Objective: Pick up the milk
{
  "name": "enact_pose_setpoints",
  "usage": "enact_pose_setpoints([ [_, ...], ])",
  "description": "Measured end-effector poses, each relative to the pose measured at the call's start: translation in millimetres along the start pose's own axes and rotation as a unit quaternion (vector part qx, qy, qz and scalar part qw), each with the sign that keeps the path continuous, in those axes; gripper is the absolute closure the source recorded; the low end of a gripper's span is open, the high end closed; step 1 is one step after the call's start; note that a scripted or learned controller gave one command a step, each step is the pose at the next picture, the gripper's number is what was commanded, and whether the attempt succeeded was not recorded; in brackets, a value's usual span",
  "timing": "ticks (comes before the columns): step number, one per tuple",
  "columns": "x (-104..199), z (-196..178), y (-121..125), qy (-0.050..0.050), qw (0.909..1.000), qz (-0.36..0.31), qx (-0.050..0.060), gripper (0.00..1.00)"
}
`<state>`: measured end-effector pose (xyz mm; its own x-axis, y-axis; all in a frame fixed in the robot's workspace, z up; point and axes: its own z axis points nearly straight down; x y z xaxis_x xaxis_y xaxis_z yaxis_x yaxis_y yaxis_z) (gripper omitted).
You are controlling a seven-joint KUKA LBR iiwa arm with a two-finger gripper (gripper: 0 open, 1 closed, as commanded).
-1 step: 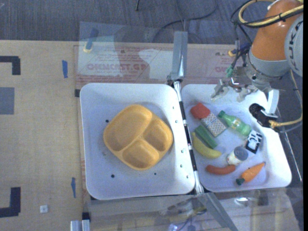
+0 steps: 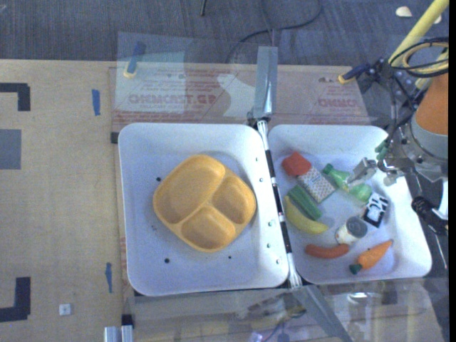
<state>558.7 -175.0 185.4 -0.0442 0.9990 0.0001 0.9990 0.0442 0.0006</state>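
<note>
The milk (image 2: 375, 210) is a small black-and-white carton lying in the right bin (image 2: 420, 258), near its right wall. My gripper (image 2: 377, 172) hangs over the right bin's upper right part, a little above the carton in the view and apart from it. It is open, with nothing between the fingers. Its left fingertip (image 2: 365, 167) is close to the pale end of a green bottle (image 2: 346, 179).
Around the milk lie a small grey-capped can (image 2: 350, 231), a carrot (image 2: 372, 256), a red sausage (image 2: 326, 251), a banana (image 2: 305, 219), a green cucumber (image 2: 305, 201), a checkered box (image 2: 315, 185) and a red item (image 2: 296, 164). A yellow divided plate (image 2: 204, 202) sits in the left bin (image 2: 135, 212).
</note>
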Motion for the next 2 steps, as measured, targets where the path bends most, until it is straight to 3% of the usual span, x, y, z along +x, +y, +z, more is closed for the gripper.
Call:
enact_pose_setpoints([
  [1,-6.2,-2.9,34.1,-0.001,0.9981,-0.062,-0.002,0.00],
  [2,-43.8,75.1,-43.5,0.001,0.9993,-0.038,-0.002,0.00],
])
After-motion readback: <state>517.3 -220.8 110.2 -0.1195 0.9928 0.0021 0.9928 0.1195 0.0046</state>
